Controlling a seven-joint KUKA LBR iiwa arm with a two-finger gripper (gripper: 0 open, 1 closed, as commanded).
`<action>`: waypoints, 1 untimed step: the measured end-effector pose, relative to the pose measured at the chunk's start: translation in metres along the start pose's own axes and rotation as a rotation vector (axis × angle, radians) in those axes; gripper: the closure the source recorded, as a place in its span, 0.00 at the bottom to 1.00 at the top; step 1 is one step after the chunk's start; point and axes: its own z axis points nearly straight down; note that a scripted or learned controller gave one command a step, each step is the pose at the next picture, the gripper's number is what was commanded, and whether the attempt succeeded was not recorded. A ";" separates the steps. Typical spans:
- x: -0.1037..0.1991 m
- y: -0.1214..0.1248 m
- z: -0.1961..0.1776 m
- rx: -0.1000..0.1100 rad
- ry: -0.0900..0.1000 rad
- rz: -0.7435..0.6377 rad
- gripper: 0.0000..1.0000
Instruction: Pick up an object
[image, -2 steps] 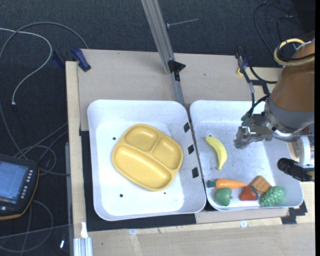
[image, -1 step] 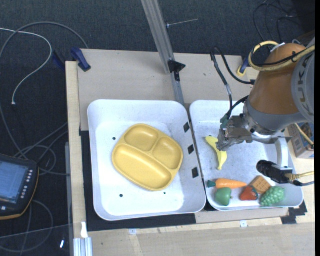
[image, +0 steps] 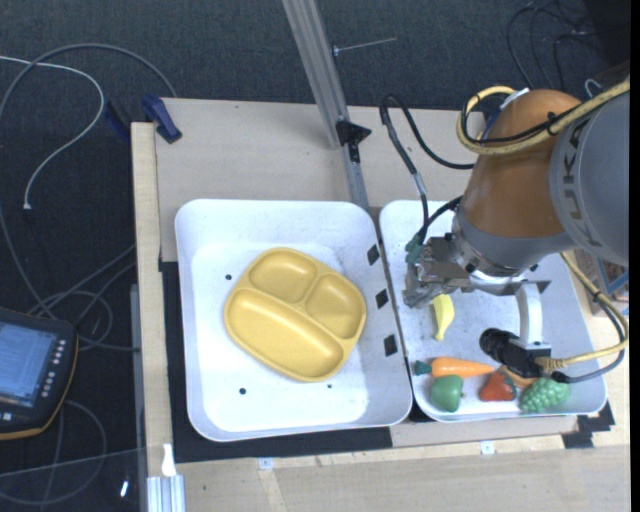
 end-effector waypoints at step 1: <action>0.059 -0.011 0.006 0.001 0.000 -0.001 1.00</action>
